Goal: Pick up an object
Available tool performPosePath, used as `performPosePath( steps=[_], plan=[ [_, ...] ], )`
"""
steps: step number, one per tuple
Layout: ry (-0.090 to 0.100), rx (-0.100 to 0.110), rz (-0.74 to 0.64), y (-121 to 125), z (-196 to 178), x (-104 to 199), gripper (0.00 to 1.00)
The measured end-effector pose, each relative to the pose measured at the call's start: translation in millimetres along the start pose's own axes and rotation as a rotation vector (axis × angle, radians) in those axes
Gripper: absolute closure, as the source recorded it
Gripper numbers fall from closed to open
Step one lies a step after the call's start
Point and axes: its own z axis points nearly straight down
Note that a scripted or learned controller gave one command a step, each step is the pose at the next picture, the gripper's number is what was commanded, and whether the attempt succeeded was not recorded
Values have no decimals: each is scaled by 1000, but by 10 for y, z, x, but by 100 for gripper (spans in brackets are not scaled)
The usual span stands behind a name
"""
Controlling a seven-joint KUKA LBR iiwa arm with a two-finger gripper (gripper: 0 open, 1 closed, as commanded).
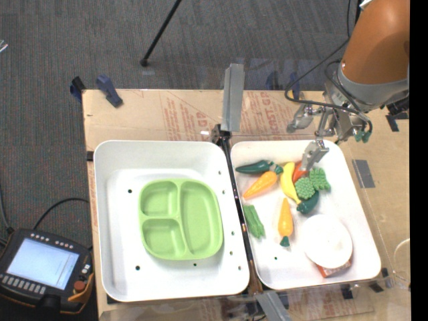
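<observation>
The right bin (354, 179) holds a heap of toy food: a dark green pepper (254, 167), an orange carrot (261, 184), a yellow banana (289, 181), a red piece (299, 172), green broccoli (313, 182), a green pod (254, 221) and a small yellow-orange vegetable (285, 221). A white round plate (328, 241) lies at the bin's near right over an orange item (332, 269). My gripper (311, 156) hangs over the back of the heap, just above the red piece and banana; nothing is visible between its fingers.
The left bin (114, 179) carries a green divided tray (180, 218). A grey post (232, 102) rises between the bins at the back. A pendant with a screen (43, 266) lies at lower left on the floor.
</observation>
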Motion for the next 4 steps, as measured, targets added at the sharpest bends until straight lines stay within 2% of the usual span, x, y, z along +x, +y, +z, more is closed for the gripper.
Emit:
performPosePath(
  steps=[1,2,3,4],
  plan=[
    [14,-2,78,78,1654,647,0],
    [6,0,174,-100,1956,968,0],
    [5,-1,209,140,1949,1026,0],
    [4,-1,202,152,1854,1017,100]
  ],
)
